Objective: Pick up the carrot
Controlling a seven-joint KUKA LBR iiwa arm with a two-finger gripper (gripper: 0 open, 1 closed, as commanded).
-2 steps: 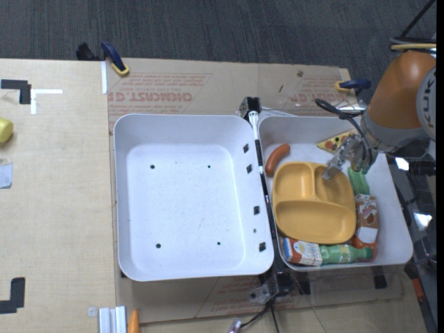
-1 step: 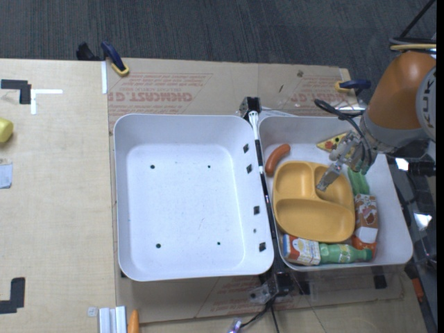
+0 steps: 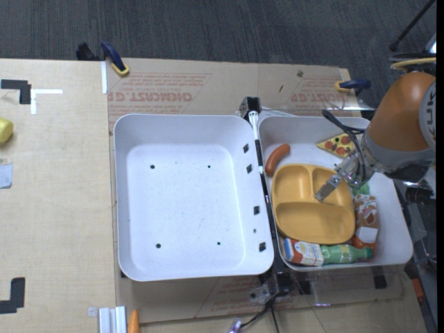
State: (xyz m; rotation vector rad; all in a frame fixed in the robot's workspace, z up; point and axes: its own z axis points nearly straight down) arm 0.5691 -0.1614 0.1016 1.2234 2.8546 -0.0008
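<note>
The carrot [image 3: 277, 157], a smooth, stubby orange-red cylinder with rounded ends, lies slanted in the right bin [image 3: 401, 245] just beyond a glossy yellow divided plate [image 3: 305, 217]. The metal gripper [image 3: 334, 184] hangs over that plate; whether it is parted or closed cannot be told.

Dark grey carpeted floor [image 3: 222, 16] fills top of frame. Pale wooden benchtop [image 3: 52, 207] at left; brown printed cardboard sheet [image 3: 180, 89] clamped by blue-and-yellow clamp [image 3: 114, 57], upper left.
</note>
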